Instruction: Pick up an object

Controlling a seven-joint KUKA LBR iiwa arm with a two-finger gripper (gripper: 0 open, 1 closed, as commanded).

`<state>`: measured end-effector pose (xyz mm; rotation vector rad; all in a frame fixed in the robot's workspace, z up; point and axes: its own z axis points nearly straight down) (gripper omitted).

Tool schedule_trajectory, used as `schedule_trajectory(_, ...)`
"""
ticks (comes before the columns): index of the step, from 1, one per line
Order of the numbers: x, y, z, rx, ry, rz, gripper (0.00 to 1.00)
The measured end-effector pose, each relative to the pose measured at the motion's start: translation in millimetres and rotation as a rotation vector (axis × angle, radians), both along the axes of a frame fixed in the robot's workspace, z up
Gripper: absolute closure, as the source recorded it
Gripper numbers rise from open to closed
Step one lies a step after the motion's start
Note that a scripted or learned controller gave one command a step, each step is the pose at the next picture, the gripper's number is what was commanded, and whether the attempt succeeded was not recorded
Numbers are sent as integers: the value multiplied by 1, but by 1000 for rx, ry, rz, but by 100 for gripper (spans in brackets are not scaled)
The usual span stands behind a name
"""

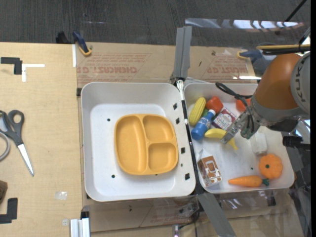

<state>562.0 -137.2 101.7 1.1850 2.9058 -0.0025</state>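
We see a yellow tray (146, 143) in the left bin (94, 132). The right bin (232, 187) holds corn (197, 109), bottle (202, 125), banana (216, 133), carrot (244, 181), pumpkin (270, 166). The gripper (230, 137) touches the banana; we cannot tell its jaws' state.

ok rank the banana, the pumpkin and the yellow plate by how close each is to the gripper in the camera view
Gripper is over the right bin.
1. Banana, just to its left in the view, same bin.
2. Pumpkin, lower right corner of that bin.
3. Yellow plate, in the left bin.
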Motion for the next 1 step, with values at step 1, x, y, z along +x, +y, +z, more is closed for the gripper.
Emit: schedule_trajectory(1, 24, 57, 173, 1, 1, -62, 100)
